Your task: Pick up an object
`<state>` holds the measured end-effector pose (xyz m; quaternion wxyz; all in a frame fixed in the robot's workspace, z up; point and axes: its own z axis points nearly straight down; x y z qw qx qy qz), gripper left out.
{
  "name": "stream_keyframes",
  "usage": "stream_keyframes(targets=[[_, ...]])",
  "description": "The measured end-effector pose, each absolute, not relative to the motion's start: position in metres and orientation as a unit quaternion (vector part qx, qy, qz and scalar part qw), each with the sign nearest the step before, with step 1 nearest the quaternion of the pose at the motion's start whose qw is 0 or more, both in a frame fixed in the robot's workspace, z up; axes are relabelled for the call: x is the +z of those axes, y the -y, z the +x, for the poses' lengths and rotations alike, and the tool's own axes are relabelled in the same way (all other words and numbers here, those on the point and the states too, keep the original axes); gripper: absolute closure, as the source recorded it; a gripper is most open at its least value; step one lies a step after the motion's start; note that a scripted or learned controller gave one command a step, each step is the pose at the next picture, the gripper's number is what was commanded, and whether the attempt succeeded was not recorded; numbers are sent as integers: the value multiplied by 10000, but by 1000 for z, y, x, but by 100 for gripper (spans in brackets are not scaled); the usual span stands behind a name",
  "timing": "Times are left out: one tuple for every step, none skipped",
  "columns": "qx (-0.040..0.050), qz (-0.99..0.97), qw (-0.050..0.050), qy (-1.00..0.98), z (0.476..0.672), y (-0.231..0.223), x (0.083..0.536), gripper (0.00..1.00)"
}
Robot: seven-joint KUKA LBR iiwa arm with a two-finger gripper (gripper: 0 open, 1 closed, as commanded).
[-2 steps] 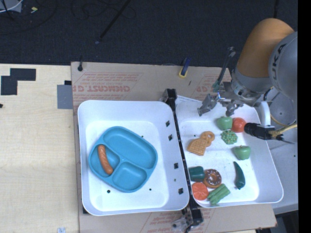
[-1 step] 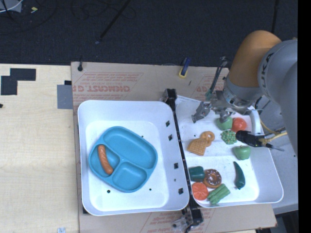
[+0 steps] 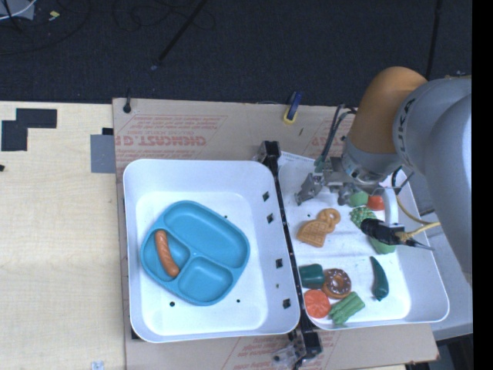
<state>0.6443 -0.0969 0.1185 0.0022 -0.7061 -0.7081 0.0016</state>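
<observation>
Your claw (image 3: 314, 185) hangs over the right bin (image 3: 431, 299); you cannot tell its grip. The tan waffle toy (image 3: 318, 229) lies just below it, apart.

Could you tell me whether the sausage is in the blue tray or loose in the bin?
In the tray: the sausage lies within the left compartment of the blue tray.

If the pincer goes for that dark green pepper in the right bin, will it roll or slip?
The dark green pepper looks narrow, curved and glossy, so it may well slip between fingers. Its bend probably stops it rolling far. It looks like toy food, so likely light and stiff.
</observation>
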Motion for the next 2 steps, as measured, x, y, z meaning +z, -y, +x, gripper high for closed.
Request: stream_keyframes(targets=[[1,-7054,-8,7088,645,95,88,0],[-7,-7058,-4,7084,646,95,100,100]])
